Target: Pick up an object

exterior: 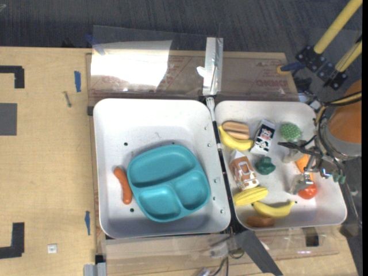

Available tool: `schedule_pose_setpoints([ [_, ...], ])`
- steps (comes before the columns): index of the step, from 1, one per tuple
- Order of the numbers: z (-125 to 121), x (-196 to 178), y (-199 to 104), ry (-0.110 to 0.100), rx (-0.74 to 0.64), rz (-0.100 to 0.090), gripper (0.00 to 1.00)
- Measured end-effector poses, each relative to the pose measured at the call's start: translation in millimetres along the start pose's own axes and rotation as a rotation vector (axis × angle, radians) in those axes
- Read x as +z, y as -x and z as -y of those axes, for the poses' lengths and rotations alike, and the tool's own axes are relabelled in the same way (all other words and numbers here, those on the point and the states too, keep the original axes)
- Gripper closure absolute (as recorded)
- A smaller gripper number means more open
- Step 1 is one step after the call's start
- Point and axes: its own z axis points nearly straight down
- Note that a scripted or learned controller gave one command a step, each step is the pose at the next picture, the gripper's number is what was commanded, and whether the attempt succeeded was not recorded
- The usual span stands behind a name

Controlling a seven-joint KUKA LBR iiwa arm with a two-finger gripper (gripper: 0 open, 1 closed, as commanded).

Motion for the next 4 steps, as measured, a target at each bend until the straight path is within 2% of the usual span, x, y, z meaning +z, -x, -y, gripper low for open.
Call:
schedule_pose_setpoints([
  [1, -12.5, -0.5, -8.6, -0.001, 0.02, 0.003, 0.0],
  [2, -24.6, -0.1, 12.4, -0.001, 0.182, 0.003, 0.0],
  [3, -8.5, -1.0, -59.7, -0.001, 0.211, 0.001, 0.0],
  [4, -8.3, -13.5, -55.0, -0.003, 0.21, 0.015, 1.0],
])
